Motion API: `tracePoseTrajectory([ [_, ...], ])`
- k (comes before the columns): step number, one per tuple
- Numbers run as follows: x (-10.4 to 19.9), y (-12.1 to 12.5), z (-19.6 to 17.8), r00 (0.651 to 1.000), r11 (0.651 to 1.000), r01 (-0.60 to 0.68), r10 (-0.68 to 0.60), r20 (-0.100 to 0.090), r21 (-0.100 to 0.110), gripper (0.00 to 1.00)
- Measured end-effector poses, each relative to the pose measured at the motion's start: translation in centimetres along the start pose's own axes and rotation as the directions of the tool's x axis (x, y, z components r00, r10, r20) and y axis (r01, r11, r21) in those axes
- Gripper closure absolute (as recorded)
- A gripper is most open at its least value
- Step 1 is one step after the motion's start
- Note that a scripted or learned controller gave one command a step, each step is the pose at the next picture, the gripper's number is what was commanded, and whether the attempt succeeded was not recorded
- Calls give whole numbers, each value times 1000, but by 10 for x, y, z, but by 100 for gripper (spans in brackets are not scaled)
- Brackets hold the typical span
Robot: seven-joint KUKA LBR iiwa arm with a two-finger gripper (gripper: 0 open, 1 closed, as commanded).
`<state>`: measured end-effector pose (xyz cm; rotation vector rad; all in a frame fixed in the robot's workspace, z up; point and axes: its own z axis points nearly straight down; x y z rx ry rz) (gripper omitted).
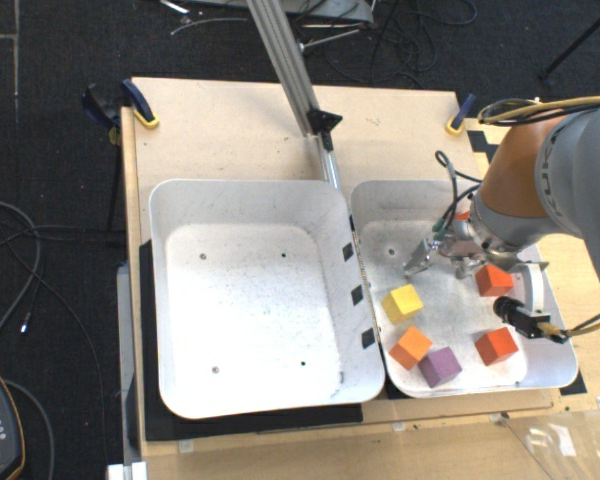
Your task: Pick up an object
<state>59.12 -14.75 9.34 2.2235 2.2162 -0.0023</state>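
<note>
1. Yellow cube sits mid right bin, nearer its left wall.
2. Gripper hangs just beyond it toward the bin's far edge — whether wide or narrow, I cannot tell.
3. Orange cube and purple cube lie nearer the front rim — less handy.

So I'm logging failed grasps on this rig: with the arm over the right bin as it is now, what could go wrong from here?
1. The gripper hangs over bare bin floor, up-left of the yellow block; closing here would likely grab nothing.
2. The orange block and purple block sit touching, so reaching for one may shove the other.
3. One red block lies tucked against the wrist, where the arm could knock it.
</note>
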Motion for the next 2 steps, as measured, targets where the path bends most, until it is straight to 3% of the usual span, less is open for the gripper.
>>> tracePoseTrajectory([
  [1, -33, 64, 1, 1000, 999, 0, 1, -17, 37, 0],
  [2, 47, 32, -15, 1000, 1000, 12, -12, -6, 1, 0],
])
